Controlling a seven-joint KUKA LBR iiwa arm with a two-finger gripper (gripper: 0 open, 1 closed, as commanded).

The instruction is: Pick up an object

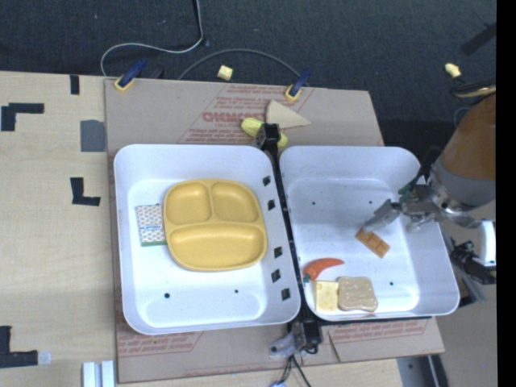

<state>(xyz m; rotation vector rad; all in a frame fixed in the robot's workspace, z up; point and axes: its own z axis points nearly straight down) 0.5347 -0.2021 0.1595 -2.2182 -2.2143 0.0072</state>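
You see gripper [379, 220] low in R bin [347, 164], reaching in from right. Jaw state: can't tell, fingers blurred. Small brown block [373, 242] lies on bin floor just below tip; contact unclear. Orange-red piece [322, 265], yellow square [326, 297], tan slice [356, 293] near front wall. L bin [129, 216]: yellow divided plate [215, 223], small patterned card [149, 223] beside it.

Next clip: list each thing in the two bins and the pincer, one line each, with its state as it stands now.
Tray: lying flat in the left bin, its compartments bare.
Sponge: flat, touching the tray's left edge.
Brown block: loose in the right bin, by the pincer tip.
Red pepper: lying on the right bin floor.
Yellow block: flat, beside the toast.
Toast: flat, near the bin's front wall.
Pincer: low in the right bin.
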